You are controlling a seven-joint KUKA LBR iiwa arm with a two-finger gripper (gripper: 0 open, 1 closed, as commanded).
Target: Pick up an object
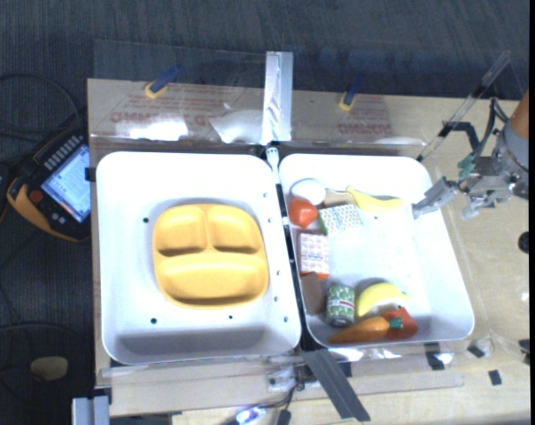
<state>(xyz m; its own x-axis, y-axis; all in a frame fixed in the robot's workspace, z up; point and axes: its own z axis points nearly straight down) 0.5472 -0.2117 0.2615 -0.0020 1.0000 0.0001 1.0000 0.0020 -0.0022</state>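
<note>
A: Left bin [117, 237] contents?
B: A yellow divided tray [210, 252] is contained.
A: Right bin [445, 273]?
B: A carrot [360, 329], can [340, 301] and banana [374, 202] are held. The gripper [453, 195] hangs over the rim; jaw state cannot be told.

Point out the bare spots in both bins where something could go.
Left bin: bare strips ring the yellow tray. Right bin: open floor from the middle to its right wall. Crowded along its left wall, from the tomato to the carrot.
</note>
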